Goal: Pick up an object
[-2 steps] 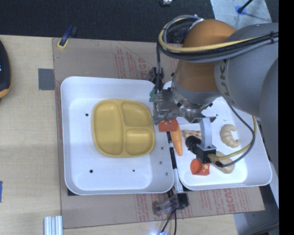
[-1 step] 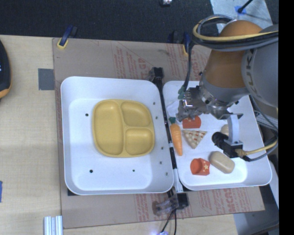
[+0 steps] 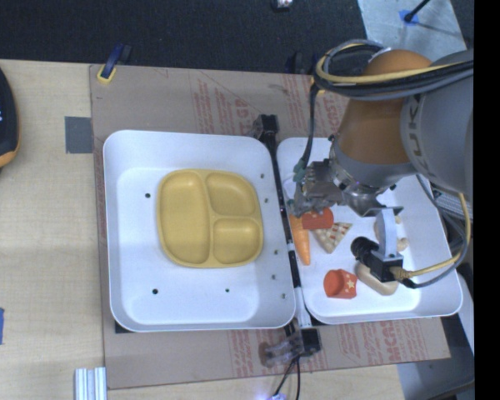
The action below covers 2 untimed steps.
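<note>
camera view: i reach in from the right, and my gripper hangs low over the left part of the right bin, close to the wall between the two bins. whether my jaws are wide or narrow i cannot tell; my own wrist covers them.

the likeliest target, a red piece, lies directly beneath my tip, partly hidden by it. an orange carrot sits just beside it toward the divider, its long axis running roughly along that wall. a wedge-shaped piece lies near it on the other side, and a red block is further toward the near edge.

i judge the coming move to be a short straight drop; the crowding carrot could foul one jaw.

the yellow divided plate rests in the left bin, well apart.
</note>
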### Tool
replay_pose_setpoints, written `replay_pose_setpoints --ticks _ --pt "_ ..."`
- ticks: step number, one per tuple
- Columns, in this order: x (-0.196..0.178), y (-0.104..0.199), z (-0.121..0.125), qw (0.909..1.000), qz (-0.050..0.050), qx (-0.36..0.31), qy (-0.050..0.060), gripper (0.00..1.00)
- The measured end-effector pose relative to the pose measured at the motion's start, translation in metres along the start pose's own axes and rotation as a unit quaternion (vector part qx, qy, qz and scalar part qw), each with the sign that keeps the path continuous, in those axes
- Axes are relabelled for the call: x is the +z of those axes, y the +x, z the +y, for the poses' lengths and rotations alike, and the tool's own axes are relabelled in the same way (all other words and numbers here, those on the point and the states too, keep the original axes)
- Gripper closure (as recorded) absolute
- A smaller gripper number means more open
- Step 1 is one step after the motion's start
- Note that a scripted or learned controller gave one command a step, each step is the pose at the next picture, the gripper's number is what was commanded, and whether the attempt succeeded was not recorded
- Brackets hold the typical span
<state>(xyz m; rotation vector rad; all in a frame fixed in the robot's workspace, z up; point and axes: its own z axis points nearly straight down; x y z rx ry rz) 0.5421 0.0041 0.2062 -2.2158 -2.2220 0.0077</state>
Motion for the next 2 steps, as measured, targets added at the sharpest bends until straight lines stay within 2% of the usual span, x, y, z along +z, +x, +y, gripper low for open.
replay_pose_setpoints --ticks 1,2 --pt "-0.032 0.003 0.019 1.0000 0.000 -0.001 -0.002 1.00" --pt "-0.011 -0.010 0.051 1.0000 -0.001 0.000 -0.003 1.00"
